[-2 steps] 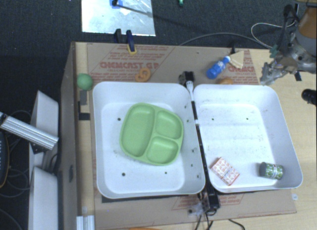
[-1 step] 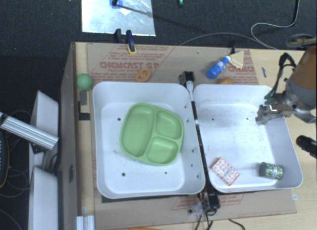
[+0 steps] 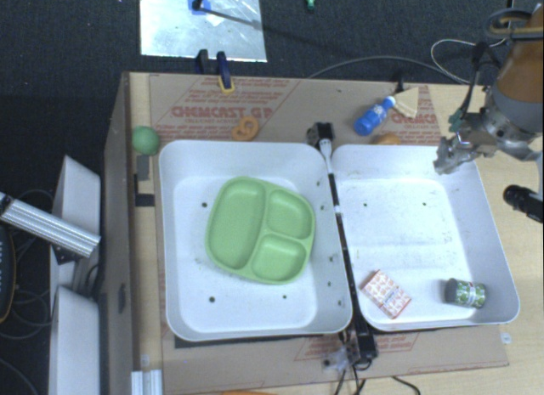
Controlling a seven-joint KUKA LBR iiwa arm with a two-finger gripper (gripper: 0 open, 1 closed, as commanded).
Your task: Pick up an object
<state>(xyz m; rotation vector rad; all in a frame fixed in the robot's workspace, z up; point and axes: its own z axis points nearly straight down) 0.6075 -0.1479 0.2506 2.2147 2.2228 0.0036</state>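
Two white bins are set side by side on a brown cardboard sheet (image 3: 280, 100) with red letters. The left bin (image 3: 183, 215) is mostly taken up by a green tray (image 3: 259, 230), so little bare floor is left around it. The tray is smooth and rounded, with three dips in it. The right bin (image 3: 408, 206) has lots of open floor in its middle and back. Two things are kept near its front edge: a flat packet (image 3: 387, 293) with a red and white pattern, close to the wall between the bins, and a small can (image 3: 465, 293) lying on its side in the front right corner. The two are well apart.

The gripper (image 3: 448, 157) is seen over the back right corner of the right bin, close to the rim and far from the packet and the can. Nothing is seen between its fingers. Whether they are spread or pressed together cannot be told.

Behind the bins, on the cardboard, a blue bottle (image 3: 374, 117) with a white cap is lying down. A green ball (image 3: 144, 139) is placed by the left bin's back corner. A shiny sheet (image 3: 204, 11) is laid on the dark floor.
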